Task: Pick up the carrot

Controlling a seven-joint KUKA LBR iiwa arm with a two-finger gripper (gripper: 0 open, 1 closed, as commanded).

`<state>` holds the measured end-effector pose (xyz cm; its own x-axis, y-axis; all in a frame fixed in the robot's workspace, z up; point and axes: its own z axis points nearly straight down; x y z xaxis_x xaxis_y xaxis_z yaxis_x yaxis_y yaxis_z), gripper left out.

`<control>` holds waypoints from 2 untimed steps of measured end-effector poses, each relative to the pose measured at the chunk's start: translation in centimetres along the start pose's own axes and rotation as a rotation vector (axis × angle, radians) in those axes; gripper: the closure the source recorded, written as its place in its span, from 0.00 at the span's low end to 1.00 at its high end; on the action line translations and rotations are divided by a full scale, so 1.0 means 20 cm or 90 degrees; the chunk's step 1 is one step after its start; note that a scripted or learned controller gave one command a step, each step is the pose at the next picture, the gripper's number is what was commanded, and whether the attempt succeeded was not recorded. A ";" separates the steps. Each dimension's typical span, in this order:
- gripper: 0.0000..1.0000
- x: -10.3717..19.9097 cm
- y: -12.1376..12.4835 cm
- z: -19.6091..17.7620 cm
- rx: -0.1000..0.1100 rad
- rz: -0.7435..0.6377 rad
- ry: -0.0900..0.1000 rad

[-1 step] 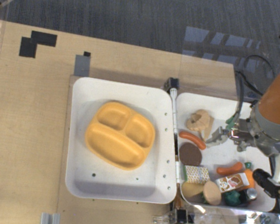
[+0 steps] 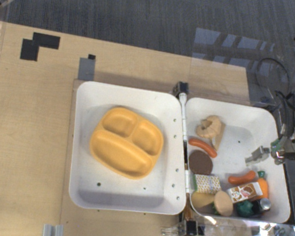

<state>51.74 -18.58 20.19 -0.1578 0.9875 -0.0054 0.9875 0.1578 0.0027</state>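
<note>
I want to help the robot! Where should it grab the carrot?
Probably around the middle of the carrot, coming straight down from above. It lies flat and slanted in the right bin, so its long sides are free, with the juice carton close below. The pincer is just above-right of it.

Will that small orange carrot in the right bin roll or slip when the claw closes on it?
The small orange tapered toy carrot looks like smooth, stiff plastic, so it may slip from a pinch near its narrow end. Its round body probably rolls if nudged sideways. It lies close to the orange juice carton, which could block one finger. The claw sits above it.
</note>
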 end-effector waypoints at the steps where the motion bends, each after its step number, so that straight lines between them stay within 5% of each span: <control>1: 0.00 -0.10 0.03 0.28 -0.001 -0.164 0.002; 2: 0.00 -0.10 0.05 0.49 -0.004 -0.281 0.001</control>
<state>53.15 -20.51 10.36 -0.5650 0.8250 -0.0058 0.8250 0.5651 0.0060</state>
